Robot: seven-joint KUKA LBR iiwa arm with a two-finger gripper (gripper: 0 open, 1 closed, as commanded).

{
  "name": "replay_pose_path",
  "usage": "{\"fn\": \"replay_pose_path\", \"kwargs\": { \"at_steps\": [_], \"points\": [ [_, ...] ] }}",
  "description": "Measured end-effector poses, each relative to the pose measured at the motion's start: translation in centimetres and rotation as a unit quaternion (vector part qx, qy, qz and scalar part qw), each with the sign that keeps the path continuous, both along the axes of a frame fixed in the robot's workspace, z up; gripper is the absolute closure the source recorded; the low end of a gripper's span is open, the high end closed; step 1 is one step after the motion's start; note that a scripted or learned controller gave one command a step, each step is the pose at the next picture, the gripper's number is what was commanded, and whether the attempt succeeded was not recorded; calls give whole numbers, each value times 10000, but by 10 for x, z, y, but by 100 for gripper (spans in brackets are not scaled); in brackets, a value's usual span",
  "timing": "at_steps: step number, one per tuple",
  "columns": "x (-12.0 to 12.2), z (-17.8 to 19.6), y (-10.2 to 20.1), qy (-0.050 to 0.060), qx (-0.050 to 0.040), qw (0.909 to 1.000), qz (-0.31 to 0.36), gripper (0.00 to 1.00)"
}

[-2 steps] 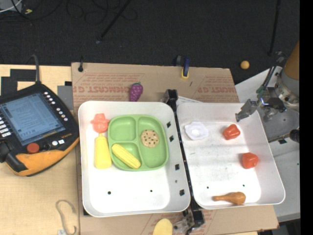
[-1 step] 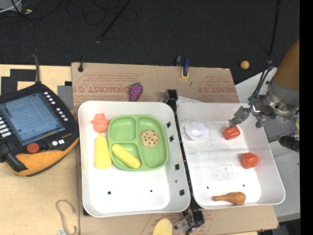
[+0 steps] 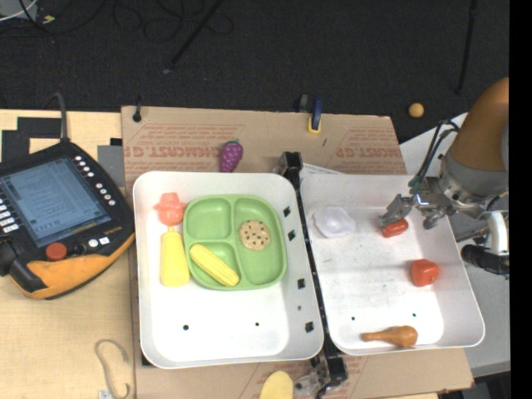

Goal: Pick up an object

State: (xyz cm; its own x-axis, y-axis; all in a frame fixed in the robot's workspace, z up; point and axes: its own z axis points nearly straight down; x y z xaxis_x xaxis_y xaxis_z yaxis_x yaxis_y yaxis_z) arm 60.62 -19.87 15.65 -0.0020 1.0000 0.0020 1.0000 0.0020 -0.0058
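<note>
Two bins: you have the left bin [image 3: 158, 322] and the right bin [image 3: 465, 322] side by side on the bench.
Near edge, right bin: a tan drumstick [image 3: 391, 336] lies close to the near rim.
Middle, right bin: a red block [image 3: 424, 272] sits near the right rim, apart from everything else.
Far part, right bin: the gripper [image 3: 401, 217] hangs over a small red piece [image 3: 394, 229]; you cannot tell whether the jaws are parted or closed on it.
Progress: nothing is visibly lifted yet, so judge the pick as not yet done.
Room: bare floor lies left of the red piece towards a clear lid [image 3: 333, 221]; the far rim is close behind.
</note>
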Motion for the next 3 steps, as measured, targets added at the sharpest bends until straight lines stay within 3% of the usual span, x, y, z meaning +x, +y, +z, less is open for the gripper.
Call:
{"fn": "replay_pose_path", "kwargs": {
  "at_steps": [2, 3],
  "points": [
    [0, -70, 9, -11, -5, 10000, 5, 0],
    [0, -59, 8, -21, -3, 10000, -1, 100]
  ]
}}
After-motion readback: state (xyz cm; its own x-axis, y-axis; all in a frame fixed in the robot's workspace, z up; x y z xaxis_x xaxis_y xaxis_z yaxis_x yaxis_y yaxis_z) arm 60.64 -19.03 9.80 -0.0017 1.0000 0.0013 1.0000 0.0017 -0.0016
